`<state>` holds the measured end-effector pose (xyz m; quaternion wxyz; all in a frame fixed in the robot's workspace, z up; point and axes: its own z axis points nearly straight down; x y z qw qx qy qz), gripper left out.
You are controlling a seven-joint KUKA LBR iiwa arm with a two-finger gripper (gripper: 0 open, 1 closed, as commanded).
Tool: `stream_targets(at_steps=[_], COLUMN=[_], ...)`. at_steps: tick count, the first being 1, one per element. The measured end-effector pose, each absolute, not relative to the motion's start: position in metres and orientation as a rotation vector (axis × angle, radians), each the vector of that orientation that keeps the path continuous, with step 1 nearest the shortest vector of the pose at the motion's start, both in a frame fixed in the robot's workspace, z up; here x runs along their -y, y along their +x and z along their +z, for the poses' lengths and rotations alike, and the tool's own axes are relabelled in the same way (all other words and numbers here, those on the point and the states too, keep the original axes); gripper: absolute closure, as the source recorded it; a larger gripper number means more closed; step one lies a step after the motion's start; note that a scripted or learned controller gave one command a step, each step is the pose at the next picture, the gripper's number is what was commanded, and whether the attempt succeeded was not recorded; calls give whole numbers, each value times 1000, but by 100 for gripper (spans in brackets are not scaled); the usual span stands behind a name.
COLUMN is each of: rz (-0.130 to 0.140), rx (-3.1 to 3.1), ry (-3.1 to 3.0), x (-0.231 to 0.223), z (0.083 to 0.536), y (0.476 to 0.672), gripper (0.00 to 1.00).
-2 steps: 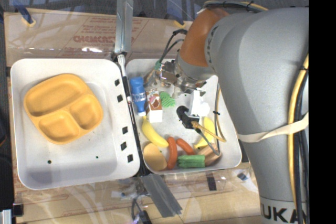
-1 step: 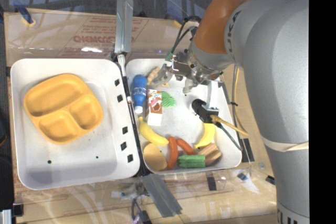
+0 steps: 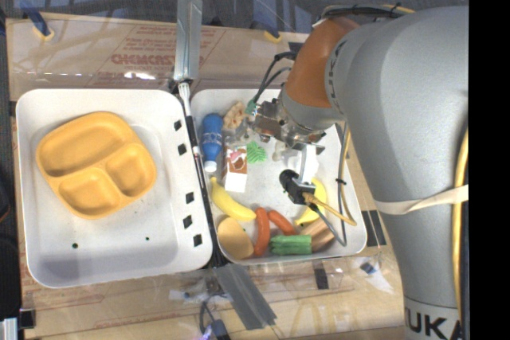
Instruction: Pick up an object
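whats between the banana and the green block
In the camera view, an orange sausage-shaped toy lies between the banana and the green block.

The yellow divided plate (image 3: 96,163) looks like smooth, matt plastic; the white bins (image 3: 103,251) look like slightly glossy plastic.

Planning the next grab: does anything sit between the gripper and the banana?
Yes. The carton lies in the bin between the gripper and the banana, close against the banana's upper edge. Nothing visible lies on top of the banana.
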<state>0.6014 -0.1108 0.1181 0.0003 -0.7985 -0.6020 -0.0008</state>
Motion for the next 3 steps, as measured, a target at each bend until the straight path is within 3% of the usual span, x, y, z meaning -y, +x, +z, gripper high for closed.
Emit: stream_targets(at_steps=[1, 2, 3], rz=[-36, -50, 0], rx=[1965, 1972, 1496], ry=[-2483, -2477, -2761], x=[100, 97, 35], z=[107, 121, 193], y=[589, 593, 626], gripper=[0, 100, 100])
